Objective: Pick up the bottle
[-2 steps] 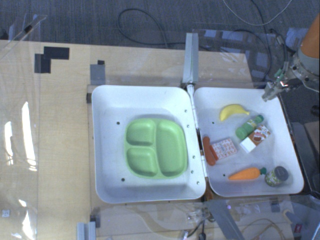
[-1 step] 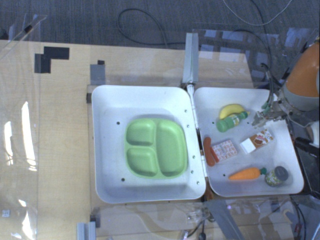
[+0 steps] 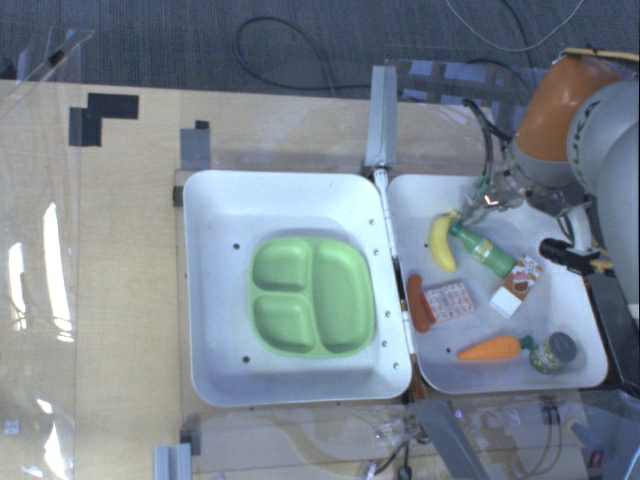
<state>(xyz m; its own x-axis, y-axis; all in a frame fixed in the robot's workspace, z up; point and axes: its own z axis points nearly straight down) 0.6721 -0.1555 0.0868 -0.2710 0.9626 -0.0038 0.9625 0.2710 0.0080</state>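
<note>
A green bottle lies on its side in the right bin, its neck pointing up-left toward a banana. My gripper hangs at the end of the grey and orange arm over the bin's far part, just above and behind the bottle's neck end. From this angle the bottle appears to rest on the bin floor, apart from the gripper.
The right bin also holds a small carton, a flat snack box, a brown sausage, a carrot and a small can. A green divided plate sits in the left bin. Cables run behind the bins.
</note>
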